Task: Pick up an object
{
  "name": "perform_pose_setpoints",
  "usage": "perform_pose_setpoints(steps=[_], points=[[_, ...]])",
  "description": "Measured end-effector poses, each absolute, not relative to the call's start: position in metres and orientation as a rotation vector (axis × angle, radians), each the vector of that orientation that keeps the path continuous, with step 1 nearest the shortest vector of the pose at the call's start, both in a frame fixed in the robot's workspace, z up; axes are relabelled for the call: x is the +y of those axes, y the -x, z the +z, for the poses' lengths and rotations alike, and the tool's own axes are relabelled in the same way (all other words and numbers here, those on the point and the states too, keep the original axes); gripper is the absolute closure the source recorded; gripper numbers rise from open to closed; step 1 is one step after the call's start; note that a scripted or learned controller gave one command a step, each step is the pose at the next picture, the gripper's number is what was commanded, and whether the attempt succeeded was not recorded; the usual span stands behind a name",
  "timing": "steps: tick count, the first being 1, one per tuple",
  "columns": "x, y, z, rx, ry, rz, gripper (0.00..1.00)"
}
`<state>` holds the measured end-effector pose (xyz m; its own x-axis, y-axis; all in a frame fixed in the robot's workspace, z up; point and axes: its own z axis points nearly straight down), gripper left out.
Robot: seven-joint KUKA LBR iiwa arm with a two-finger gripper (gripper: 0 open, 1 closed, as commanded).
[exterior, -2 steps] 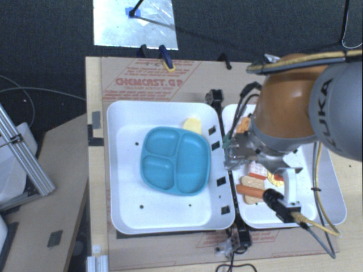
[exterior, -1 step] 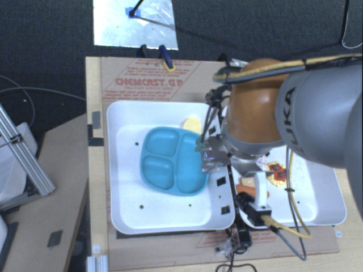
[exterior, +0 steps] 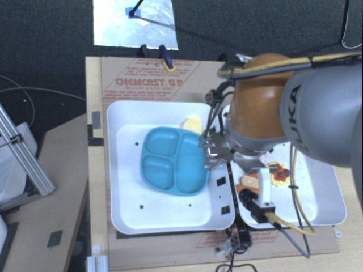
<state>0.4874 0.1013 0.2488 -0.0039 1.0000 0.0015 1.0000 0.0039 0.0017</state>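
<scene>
A blue divided plate (exterior: 172, 160) lies in the left bin (exterior: 127, 208), towards its right side. A pale yellow object (exterior: 192, 124) rests just behind the plate's far right corner. The gripper (exterior: 209, 150) hangs under the orange-banded wrist, right at the plate's right rim near the wall between the bins. The wrist covers most of it. In the right bin (exterior: 323, 203) an orange object (exterior: 248, 181) and a small red and yellow object (exterior: 278, 174) lie below the arm.
The grey arm covers most of the right bin's far half. A cardboard sheet (exterior: 147, 81) lies behind the bins, with a shiny foil square (exterior: 133, 16) beyond it. Bare white floor shows in the left bin's left and front parts.
</scene>
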Motion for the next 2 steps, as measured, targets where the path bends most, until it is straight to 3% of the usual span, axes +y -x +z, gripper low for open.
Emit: perform_pose_setpoints(steps=[2], points=[[0.102, -0.489, 0.269, 2.229, -2.213, 0.008, 1.0]])
